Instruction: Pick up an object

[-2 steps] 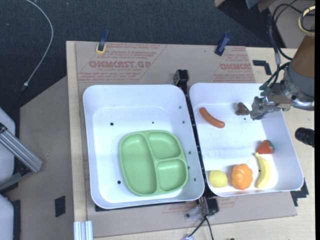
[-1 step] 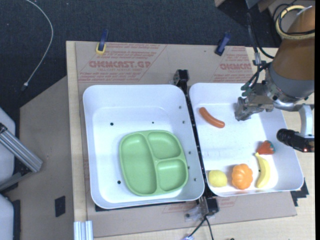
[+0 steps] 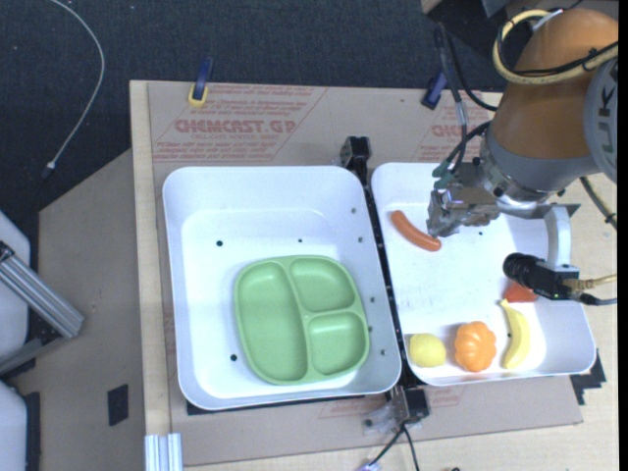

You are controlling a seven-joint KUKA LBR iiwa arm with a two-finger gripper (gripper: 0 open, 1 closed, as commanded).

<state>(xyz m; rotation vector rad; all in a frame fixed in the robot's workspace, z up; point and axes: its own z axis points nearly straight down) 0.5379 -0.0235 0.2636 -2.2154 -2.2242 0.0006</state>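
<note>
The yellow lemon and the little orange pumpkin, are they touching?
Apart. The camera view shows a thin strip of white bin floor between the lemon and the pumpkin.

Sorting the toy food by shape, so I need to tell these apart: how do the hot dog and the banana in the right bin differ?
The hot dog is orange-red; the banana is yellow. The hot dog lies in the upper left part of the right bin, beside the gripper, while the banana lies near the bin's lower right corner, beside a small orange pumpkin. The hot dog runs diagonally; the banana runs nearly up and down the view. Both are long and slim.
</note>
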